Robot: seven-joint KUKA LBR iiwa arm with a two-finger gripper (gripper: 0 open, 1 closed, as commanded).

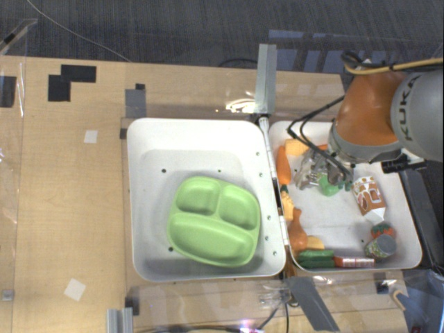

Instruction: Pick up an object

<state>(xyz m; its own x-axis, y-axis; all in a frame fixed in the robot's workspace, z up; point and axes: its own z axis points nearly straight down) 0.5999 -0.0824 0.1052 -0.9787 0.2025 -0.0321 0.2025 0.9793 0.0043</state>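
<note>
Gripper [320, 174] low in right white bin [409, 252] over small green object [331, 187], finger state unclear; best centre on it, clear of orange-white carton [368, 195], before closing.

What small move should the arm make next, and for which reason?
Probably a short, straight descent. The gripper hangs low in the right bin, apparently just above a small green object near the bin's back, and nothing is visible between its fingers yet.
</note>
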